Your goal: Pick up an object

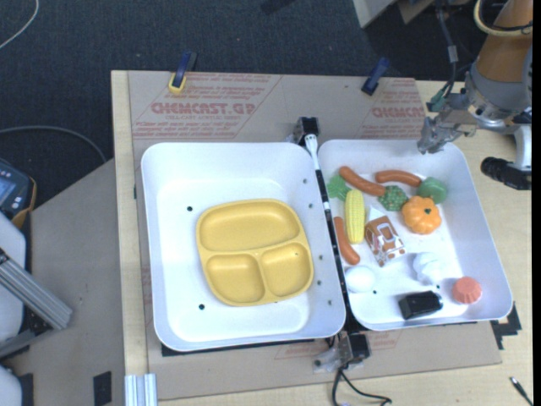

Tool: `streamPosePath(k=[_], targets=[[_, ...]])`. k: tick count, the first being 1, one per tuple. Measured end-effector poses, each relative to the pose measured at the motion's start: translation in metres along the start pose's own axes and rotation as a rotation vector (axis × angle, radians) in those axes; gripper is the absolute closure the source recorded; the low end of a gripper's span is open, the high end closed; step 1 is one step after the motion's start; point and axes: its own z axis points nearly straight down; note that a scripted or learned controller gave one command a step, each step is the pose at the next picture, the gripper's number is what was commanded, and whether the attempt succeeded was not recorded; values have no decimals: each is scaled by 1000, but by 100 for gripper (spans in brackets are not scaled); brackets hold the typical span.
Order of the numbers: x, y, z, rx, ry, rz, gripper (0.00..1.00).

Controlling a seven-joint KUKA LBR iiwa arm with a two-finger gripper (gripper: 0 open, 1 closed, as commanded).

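The claw hangs over the far right corner of the right bin, its tip pointing down near the bin's far rim; it is too small and blurred to tell how far apart it stands, and nothing can be seen in its hold. Just near of it in the bin lie two sausages, end to end along the far side, with a green broccoli piece and an orange pumpkin beside them. Further left are a yellow corn cob and a third sausage along the bin's left wall. Toward the near side sit a white egg, a black block and a small orange-red round piece. The left bin holds a yellow divided plate. Both bins rest on the desk.
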Motion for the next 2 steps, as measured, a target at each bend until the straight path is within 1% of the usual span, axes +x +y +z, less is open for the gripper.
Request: streamPosePath(k=[1,2], targets=[[0,2,-54,0,0,0,100],[49,-8,-66,7,4,-4,100]])
